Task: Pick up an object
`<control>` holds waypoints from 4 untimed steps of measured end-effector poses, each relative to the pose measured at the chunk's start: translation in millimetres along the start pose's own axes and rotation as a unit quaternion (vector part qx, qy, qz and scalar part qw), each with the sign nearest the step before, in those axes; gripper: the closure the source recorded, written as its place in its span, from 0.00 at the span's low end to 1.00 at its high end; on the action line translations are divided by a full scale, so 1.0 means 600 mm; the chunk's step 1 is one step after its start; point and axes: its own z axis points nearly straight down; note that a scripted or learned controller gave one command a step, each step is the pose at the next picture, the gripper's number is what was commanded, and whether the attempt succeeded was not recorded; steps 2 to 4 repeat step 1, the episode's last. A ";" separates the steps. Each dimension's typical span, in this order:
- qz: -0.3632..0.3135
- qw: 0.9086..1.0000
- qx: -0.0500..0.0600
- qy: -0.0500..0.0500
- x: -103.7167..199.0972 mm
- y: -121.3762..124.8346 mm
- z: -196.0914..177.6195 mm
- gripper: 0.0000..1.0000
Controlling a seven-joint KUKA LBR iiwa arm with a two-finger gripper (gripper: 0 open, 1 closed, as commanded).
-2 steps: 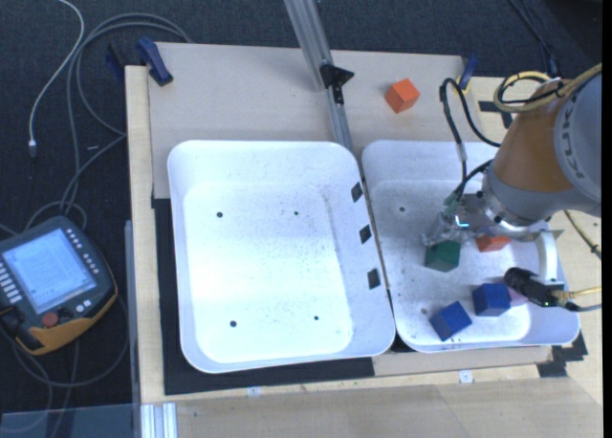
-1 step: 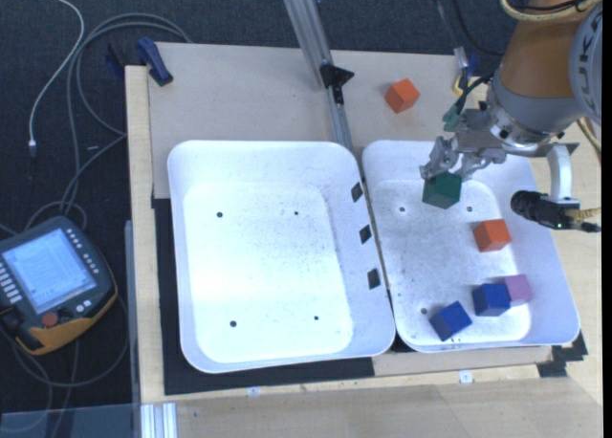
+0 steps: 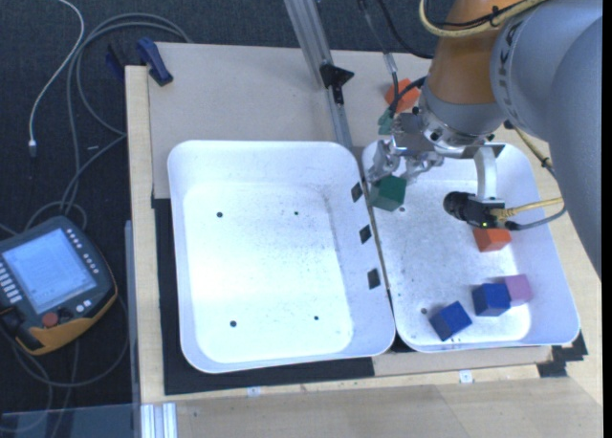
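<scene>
- Dark carpet surrounds the bench point(image 3: 239, 82), and at the far left we see a teach pendant point(image 3: 53, 283) with a lit screen lying on the floor, with grey cables point(image 3: 67, 54) curling above it.
- On the top left corner of the bench we notice a small blue clip point(image 3: 155, 61).
- Next comes the left bin point(image 3: 191, 164), white and shallow, with fine dark specks on its floor.
- A metal pole point(image 3: 306, 25) goes from the top edge down at a slant to the place where the two bins meet.
- Just right of this border, in the upper left part of the right bin point(image 3: 545, 235), we see the gripper point(image 3: 390, 170). A green block point(image 3: 387, 193) sits between its fingers, so it is pinching this block.
- The green block looks nearly like a cube, so we cannot give it a clear long axis. It appears a little tilted, with one corner pointing down and to the left, toward the wall between the bins. We cannot tell if it touches the bin floor.
- Above the gripper is the arm point(image 3: 535, 54), grey with an orange band, and it comes in from the right.
- Further right in the same bin lies an orange block point(image 3: 491, 240), beside a black fitting with a yellow cable.
- Near the lower edge of the right bin we see a blue block point(image 3: 449, 319), then a second blue block point(image 3: 491, 298), and a pink block point(image 3: 518, 288) touching that one on its right.
</scene>
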 end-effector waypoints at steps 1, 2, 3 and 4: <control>0.000 1.000 0.002 0.000 0.118 -0.102 0.015 1.00; 0.000 1.000 0.002 0.000 0.118 -0.102 0.015 1.00; 0.000 1.000 0.002 0.000 0.118 -0.102 0.015 1.00; 0.000 1.000 0.002 0.000 0.118 -0.102 0.015 1.00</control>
